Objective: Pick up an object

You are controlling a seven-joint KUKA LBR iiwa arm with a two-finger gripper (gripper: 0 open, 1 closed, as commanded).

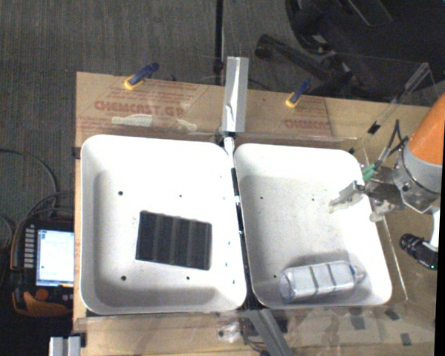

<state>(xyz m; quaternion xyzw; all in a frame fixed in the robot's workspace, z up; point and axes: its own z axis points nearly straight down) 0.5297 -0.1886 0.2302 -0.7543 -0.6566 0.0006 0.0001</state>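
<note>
We see 2 bins: left bin point(104, 167) white, few small dark specks; right bin point(282, 169) white, same specks. In left bin we note flat panel point(174, 240) black with faint vertical ribbing. In right bin, packet point(321, 281) silvery grey, glossy, 3 paler segments. Table point(152, 106) brown cardboard tone, faded red lettering. 2 clamps point(141, 75) blue and yellow at far edge. Arm point(429, 140) orange band above grey wrist. Floor point(67, 24) dark grey.
</note>
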